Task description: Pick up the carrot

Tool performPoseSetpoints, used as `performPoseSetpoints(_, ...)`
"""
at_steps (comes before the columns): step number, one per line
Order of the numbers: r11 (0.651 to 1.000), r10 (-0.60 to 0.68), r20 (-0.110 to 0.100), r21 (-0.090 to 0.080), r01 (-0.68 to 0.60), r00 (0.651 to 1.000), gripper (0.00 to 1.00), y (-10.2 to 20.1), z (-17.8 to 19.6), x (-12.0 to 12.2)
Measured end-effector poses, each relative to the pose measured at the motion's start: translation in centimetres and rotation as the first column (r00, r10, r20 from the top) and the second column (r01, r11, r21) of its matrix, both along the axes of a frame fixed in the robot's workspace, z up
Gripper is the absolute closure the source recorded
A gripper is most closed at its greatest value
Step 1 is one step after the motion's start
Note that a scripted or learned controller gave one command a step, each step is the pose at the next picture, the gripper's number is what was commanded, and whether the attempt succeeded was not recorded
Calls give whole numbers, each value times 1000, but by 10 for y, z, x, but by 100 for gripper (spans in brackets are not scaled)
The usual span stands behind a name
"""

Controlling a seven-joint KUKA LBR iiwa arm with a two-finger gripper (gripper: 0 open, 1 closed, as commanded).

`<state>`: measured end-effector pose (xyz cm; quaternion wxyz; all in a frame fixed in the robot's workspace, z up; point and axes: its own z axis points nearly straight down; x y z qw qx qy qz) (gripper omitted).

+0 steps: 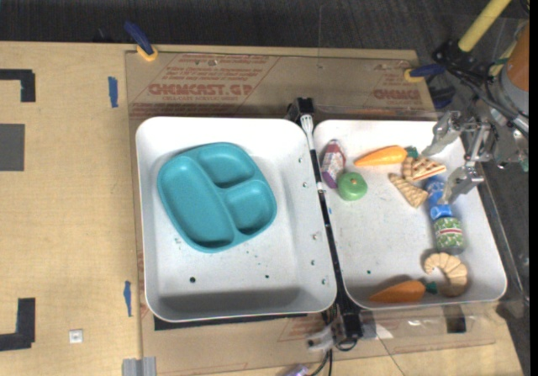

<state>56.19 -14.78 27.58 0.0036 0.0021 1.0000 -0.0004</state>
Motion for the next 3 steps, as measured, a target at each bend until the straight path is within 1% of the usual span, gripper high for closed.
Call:
performPoseSetpoints(1,988,157,-14,7,-157,988,0,11,-177,58)
performPoseSetpoints(2,995,97,5,0,-97,995,0,-4,-159,108)
performPoseSetpoints(3,1000,-2,3,1,2,1000,0,-15,-187,65)
